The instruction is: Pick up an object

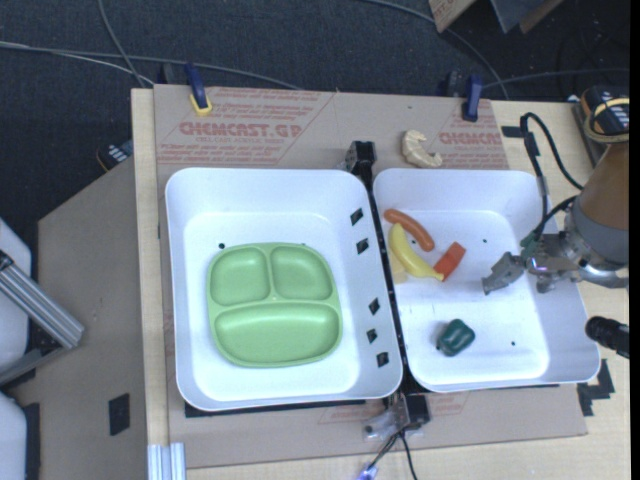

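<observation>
The right bin [520, 193] held four objects: one orange sausage [411, 228], one yellow banana [408, 255], one red piece [451, 259], one green pepper [456, 337]. The left bin [185, 268] held one green divided plate [274, 302]. The gripper [505, 273] hovered over the right bin's right half; its opening could not be determined.

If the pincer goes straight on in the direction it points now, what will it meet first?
The pincer points to the view's left and slightly down, over the right bin. Straight on, it would probably cross bare floor between the red piece and the green pepper, then meet the bin's left wall. Its height is unclear.
</observation>
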You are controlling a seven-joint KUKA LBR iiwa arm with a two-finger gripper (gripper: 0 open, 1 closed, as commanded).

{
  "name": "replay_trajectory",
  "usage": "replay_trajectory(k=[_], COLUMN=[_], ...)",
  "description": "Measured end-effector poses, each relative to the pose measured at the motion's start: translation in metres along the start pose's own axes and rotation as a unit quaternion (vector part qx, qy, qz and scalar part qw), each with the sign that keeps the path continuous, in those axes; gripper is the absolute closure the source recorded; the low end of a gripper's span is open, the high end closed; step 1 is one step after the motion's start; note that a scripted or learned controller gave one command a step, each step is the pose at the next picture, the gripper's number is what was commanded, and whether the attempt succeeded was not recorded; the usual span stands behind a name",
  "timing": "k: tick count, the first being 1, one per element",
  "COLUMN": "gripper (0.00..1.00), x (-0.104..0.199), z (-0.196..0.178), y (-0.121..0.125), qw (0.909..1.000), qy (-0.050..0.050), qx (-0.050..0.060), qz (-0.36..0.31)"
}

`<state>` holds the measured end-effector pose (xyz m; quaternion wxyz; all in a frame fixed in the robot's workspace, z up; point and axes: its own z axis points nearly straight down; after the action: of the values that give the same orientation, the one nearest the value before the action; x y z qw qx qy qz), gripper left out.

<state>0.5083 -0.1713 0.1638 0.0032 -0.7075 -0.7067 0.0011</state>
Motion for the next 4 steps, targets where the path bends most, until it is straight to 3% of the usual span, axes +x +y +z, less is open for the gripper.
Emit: replay_trajectory(k=[1, 2, 4], gripper=[0.00, 1.00, 1.00], x=[-0.002, -0.002, -0.010], z=[0.045, 0.032, -0.063], y=[-0.007, -0.006, -0.005], qw=[1.0000, 1.0000, 1.0000], qy=[0.000, -0.001, -0.003], qx=[0.000, -0.003, -0.006], qz=[0.000, 0.000, -0.001])
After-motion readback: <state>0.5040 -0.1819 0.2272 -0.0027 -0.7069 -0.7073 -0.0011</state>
